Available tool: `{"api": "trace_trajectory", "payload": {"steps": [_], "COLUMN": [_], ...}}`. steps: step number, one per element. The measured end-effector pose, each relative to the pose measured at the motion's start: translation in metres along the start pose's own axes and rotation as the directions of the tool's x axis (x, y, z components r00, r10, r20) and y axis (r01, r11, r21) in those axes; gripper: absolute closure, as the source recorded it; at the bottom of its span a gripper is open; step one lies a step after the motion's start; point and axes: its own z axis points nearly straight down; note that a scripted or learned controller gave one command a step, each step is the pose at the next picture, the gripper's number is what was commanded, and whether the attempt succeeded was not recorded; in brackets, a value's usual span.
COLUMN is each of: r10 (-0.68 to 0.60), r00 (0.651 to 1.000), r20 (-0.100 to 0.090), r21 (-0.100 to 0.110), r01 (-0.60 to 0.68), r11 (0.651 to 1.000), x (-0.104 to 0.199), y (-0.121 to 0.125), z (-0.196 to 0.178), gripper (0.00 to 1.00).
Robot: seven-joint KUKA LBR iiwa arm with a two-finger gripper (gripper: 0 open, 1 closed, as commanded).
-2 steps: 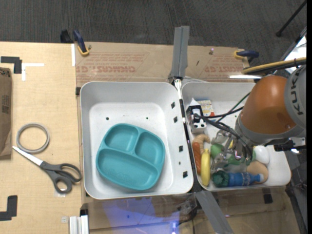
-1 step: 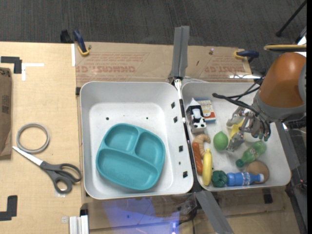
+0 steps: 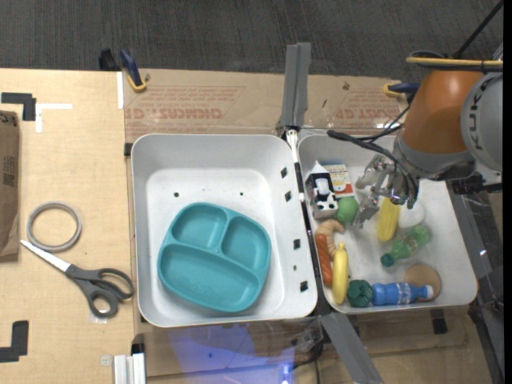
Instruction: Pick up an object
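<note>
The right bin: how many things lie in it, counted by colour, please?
Right bin, as far as the view lets me tell:
Yellow: 2 (corn, banana)
Green: 3 (ball, bottle, dark green piece)
Blue: 1 (bottle)
Orange-red: 1 (sausage)
Brown: 1
White carton: 1
Total: 9

Claw (image 3: 382, 192) over right bin (image 3: 458, 246), just beside yellow corn (image 3: 388, 218); teal divided tray (image 3: 214, 255) in left bin (image 3: 152, 182).
</note>
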Motion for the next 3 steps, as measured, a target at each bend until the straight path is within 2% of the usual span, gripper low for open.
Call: {"api": "trace_trajectory", "payload": {"steps": [1, 2, 3], "r10": [0.029, 0.074, 0.072], "r00": [1.0, 0.997, 0.997], "r20": [-0.002, -0.003, 0.0], "r21": [0.001, 0.002, 0.001], "r01": [-0.029, -0.074, -0.072], "r11": [1.0, 0.997, 0.997], "x": [0.024, 0.058, 0.056], "y": [-0.009, -0.049, -0.048], "z": [0.0, 0.0, -0.01], "gripper": [0.0, 0.0, 1.0]}}
